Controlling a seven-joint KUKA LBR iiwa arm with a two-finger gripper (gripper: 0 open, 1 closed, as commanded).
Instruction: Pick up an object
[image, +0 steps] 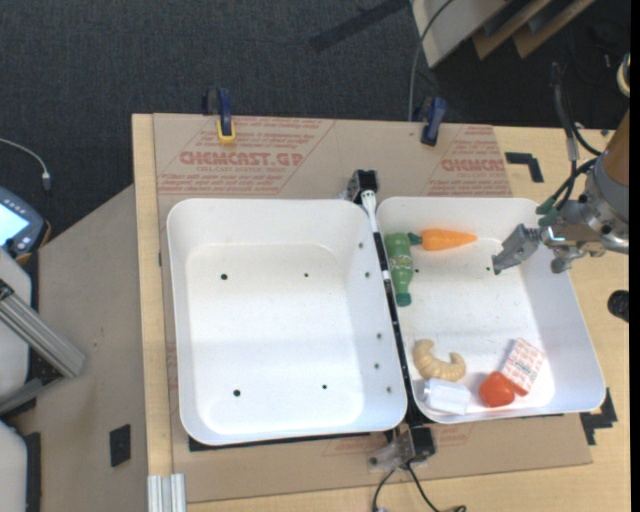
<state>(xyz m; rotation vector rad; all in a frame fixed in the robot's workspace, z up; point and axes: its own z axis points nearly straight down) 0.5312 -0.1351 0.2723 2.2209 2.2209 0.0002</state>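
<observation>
— What colours mark the right bin (560, 320)?

— White walls, dotted with small black holes. Near its far edge lies an orange carrot (447, 239); at the far-left corner, a green bottle (401, 265) with a paler label. Along the near edge: a tan, peanut-shaped piece (440, 361), a white block (447, 396), a red tomato-like ball (497, 390) and a packet (524, 363) patterned red and white.

— And around it?

— The left bin (200, 300) is white too, with four black dots. The bench board (300, 150) is pale brown, printed with red lettering, and held by blue clamps (222, 108). The gripper (515, 250) is grey.
</observation>
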